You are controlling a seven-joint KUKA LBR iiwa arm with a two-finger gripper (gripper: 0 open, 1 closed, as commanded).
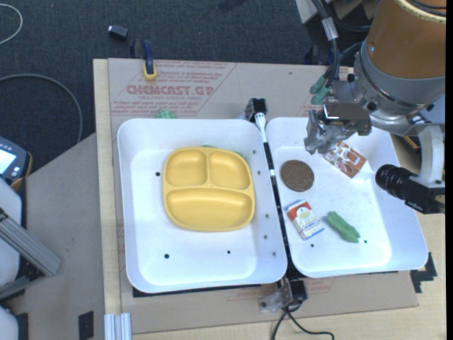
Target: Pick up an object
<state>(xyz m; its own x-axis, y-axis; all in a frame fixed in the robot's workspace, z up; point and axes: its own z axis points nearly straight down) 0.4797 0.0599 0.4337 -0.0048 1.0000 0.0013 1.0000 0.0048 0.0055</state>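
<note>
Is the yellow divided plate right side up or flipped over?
Right side up. The yellow divided plate in the left bin shows its three recessed compartments facing the camera, with nothing visible in them.

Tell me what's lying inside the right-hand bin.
The right bin holds a brown disc, a small red and white carton, a green pickle-shaped piece and an orange and white packet, partly covered by the gripper above it.
</note>
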